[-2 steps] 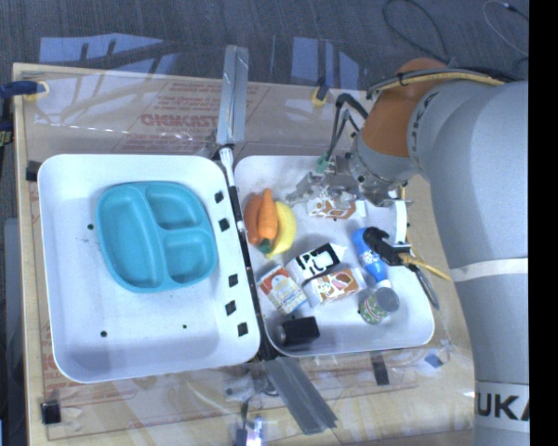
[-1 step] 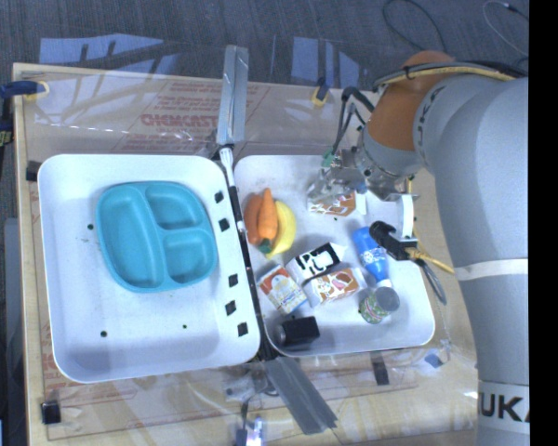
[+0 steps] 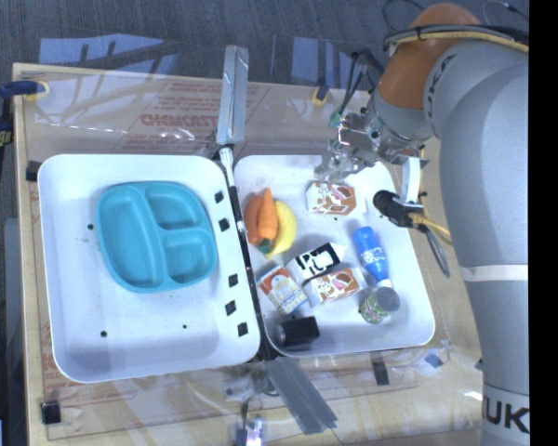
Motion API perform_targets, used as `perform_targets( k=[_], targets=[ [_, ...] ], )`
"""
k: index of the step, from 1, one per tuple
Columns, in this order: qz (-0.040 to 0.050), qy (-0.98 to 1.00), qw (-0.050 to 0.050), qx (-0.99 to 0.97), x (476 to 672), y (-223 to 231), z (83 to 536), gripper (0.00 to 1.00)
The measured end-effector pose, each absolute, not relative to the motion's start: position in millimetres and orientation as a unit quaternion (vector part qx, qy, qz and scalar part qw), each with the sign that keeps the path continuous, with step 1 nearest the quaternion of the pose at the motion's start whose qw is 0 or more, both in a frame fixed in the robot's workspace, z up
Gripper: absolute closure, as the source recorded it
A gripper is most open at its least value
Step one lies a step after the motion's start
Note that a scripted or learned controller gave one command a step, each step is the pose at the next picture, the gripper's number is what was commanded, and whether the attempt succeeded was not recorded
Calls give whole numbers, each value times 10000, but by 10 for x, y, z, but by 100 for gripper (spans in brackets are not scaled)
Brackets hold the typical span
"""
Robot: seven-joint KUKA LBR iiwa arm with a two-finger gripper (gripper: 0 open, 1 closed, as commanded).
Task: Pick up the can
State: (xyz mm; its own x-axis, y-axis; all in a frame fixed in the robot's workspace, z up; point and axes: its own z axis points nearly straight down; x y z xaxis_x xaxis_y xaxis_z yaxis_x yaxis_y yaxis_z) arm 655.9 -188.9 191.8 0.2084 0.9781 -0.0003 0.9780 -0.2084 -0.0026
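Camera view. Two white bins sit side by side on the bench. The left bin (image 3: 65,333) holds a turquoise divided tray (image 3: 156,234), lying flat near its centre. The right bin (image 3: 418,319) holds the loose items.

The arm (image 3: 474,156) enters from the right, its orange band (image 3: 423,54) above the wrist. The gripper (image 3: 339,167) is over the far part of the right bin, pointing down. Its metal fingers are just above, possibly touching, a small carton with a red and white print (image 3: 332,198); contact cannot be confirmed from this angle. How far the tool is open cannot be told: the tips merge with the carton and the bin floor behind them. Nothing is seen between them.

The can (image 3: 378,305) stands in the near right corner of the right bin, its top facing up, close to the bin's wall. It is well apart from the gripper. A blue bottle (image 3: 371,254) lies just beyond the can, near it.

Other contents of the right bin: an orange carrot (image 3: 260,216) resting against a yellow banana (image 3: 283,235) by the left wall; two more printed cartons (image 3: 309,286) side by side in the middle; a black and white box (image 3: 316,258) beside them; a black block (image 3: 300,331) at the near edge.
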Motion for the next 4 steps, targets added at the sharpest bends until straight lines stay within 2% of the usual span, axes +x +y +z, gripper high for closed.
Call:
perform_targets(
  k=[1,2,3,4],
  targets=[
    [10,-6294,12,-7771,6559,-1886,1916,0],
    [20,-6155,23,-7881,5795,-1969,989,0],
    [60,-6486,75,-7610,6529,-2040,1055,0],
    [61,-6490,74,-7607,6530,-2040,1056,0]
  ],
)
